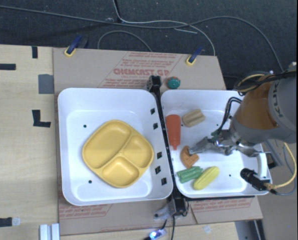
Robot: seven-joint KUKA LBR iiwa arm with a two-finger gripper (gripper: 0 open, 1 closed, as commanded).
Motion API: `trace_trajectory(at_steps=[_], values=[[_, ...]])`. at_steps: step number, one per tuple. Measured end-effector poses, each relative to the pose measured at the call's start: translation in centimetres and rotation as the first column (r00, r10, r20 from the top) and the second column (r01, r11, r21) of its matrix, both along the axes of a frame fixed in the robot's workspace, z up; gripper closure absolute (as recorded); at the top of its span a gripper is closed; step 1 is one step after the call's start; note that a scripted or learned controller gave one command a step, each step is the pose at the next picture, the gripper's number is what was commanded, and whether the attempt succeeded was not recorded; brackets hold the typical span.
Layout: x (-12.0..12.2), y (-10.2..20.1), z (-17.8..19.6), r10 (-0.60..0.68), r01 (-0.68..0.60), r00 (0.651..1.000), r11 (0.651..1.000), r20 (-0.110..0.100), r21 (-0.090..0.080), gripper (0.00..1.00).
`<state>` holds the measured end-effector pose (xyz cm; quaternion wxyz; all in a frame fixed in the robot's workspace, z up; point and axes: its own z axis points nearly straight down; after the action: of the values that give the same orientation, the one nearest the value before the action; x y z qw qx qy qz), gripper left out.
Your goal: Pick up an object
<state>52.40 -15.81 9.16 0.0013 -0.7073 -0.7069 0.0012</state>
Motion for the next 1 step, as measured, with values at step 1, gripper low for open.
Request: trace_trajectory(at_steps=[1], values=[[0.11,-0.05,-0.40,0.001,-0.001,1.000,1.000,0.003,0.000,0.00]])
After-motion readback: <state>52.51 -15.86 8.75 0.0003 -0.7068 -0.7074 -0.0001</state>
